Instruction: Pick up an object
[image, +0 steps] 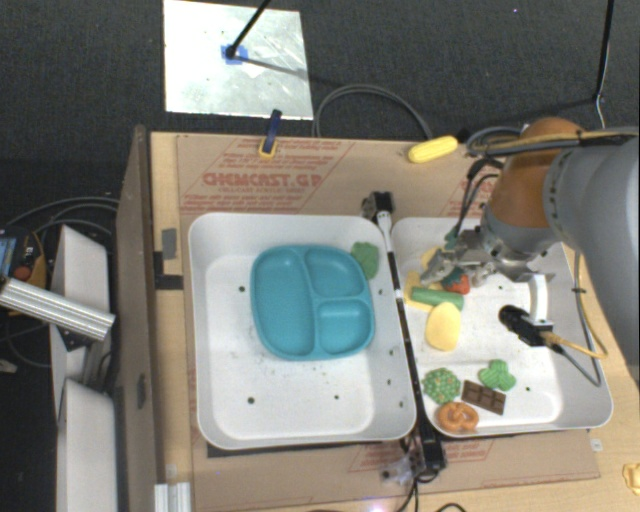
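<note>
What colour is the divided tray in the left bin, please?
Light blue tray, seen in the camera view.

A single fixed camera looks down at a slant from above the bench (300, 165), far enough back to take in both white bins with dark floor beyond the bench's far edge. The left bin (225, 400) sits near the middle of the frame and the right bin (580, 400) lies beside it toward the right edge. The grey arm (590, 190) enters from the right, above the right bin.

Rt bin (590, 400) crowded w/ toys; free floor far-rt.
</note>
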